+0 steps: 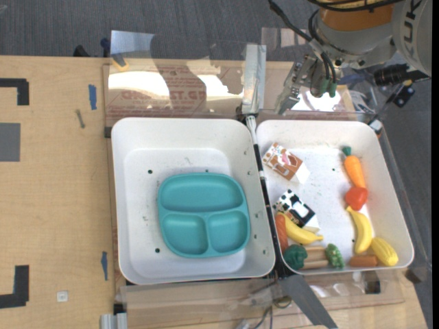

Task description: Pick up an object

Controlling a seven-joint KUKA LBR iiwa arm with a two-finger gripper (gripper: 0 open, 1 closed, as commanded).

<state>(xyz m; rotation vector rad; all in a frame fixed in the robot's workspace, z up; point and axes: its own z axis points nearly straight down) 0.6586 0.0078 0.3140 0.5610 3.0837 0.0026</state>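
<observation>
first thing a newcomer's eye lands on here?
Probably the teal divided plate, alone in the left bin. Next, the bright toy food along the right bin's right and near edges: a carrot, two bananas and broccoli. The gripper hangs above that bin's far rim.

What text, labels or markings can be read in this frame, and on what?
Clear sheet behind the bins: red print, too washed out by glare to read.
Brown-and-white carton: markings too small to read.
Black-and-white carton: pattern, no legible words.
Arm casing: partial dark lettering, cut off, unreadable.
</observation>
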